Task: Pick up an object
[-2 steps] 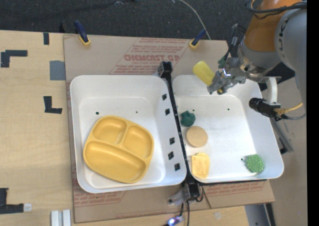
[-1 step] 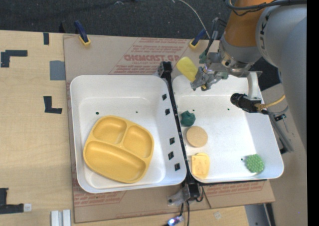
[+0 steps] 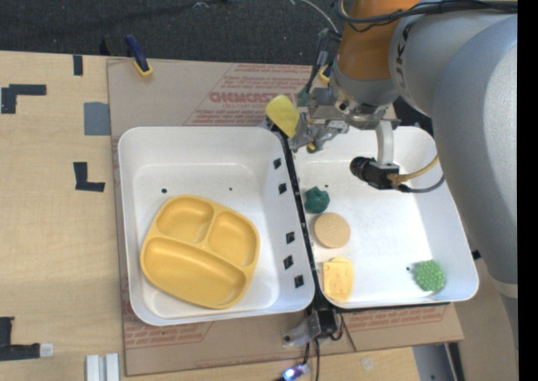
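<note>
At the top of the divider between the bins, you had the gripper point(image 3: 296, 129) hanging over the far rim w/ a small yellow piece point(image 3: 283, 115) at its tip. The piece sat right against the fingers, but you couldn't tell from this angle whether they pinched it or were spread beside it; the finger ends were too dark and cluttered to read.

The arm point(image 3: 458, 93) came in from the right, big grey link filling the upper right corner, orange band point(image 3: 382, 13) just above the wrist. The wrist pointed down and left, toward the back edge of the right bin point(image 3: 437, 203). A black cable fitting point(image 3: 374, 171) w/ a tan lead hung below the wrist, over the right bin's floor.

In the right bin, near the divider, you had a dark green lump point(image 3: 316, 198), a tan disc point(image 3: 331, 230) just below it, and a pale yellow block point(image 3: 338, 278) at the front corner. A light green bumpy ball point(image 3: 429, 275) lay well apart, at the front right.

The left bin point(image 3: 134, 169) held a yellow divided plate point(image 3: 200, 250), flat on the floor, toward the front.

Both bins sat on a cardboard sheet point(image 3: 227, 89) on the bench point(image 3: 50, 203). A blue/yellow clamp point(image 3: 139, 55) gripped the sheet's far left corner.
</note>
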### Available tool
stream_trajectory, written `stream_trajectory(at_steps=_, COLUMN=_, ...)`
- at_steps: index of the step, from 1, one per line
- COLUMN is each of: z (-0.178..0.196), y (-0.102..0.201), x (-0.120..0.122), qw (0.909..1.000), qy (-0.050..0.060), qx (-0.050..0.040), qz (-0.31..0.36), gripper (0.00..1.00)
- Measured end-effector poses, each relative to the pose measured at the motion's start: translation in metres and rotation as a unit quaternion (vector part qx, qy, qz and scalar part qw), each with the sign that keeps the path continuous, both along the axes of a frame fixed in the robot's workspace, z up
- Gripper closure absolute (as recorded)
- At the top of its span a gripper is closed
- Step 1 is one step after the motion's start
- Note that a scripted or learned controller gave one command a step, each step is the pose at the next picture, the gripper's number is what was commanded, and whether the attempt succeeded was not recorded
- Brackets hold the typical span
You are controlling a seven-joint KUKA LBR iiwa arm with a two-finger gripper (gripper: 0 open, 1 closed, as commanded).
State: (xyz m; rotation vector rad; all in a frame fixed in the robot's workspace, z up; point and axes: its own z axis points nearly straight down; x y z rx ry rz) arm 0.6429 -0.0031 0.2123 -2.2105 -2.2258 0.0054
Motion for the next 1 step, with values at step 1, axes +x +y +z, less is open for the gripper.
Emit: stream_trajectory(at_steps=1, z=0.0009, y=0.0524, x=-0.0078, qw=1.0, qy=0.0, qx=0.0, qz=0.0, gripper=1.0)
